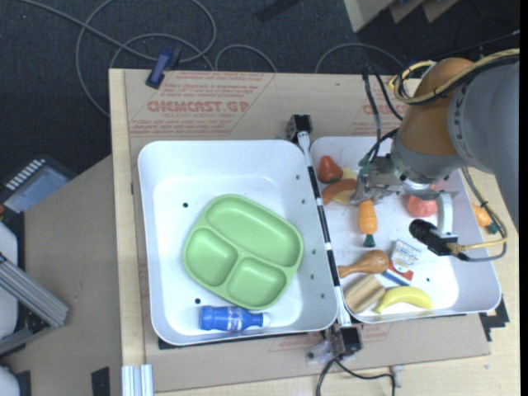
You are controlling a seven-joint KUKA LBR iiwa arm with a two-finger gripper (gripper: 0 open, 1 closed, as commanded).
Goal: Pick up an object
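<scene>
Arm: grey with an orange band, reaching in from the right over the right bin.
Fingers: the gripper hangs low over the upper left part of the right bin; whether it is open or closed cannot be told, and nothing is seen held in it.
Carrot: a small orange carrot lies just below the gripper, green tip pointing down.
Other toy food, right bin: a red-orange piece at the upper left, a banana near the bottom rim, a bread-like piece beside it, a tan drumstick shape above those.
Left bin: a green divided plate in the middle, a blue bottle lying on its side below it.
Writing: the brown board on the tabletop carries red print reading "CHEMCAST GP"; smaller lines are too small to read.
</scene>
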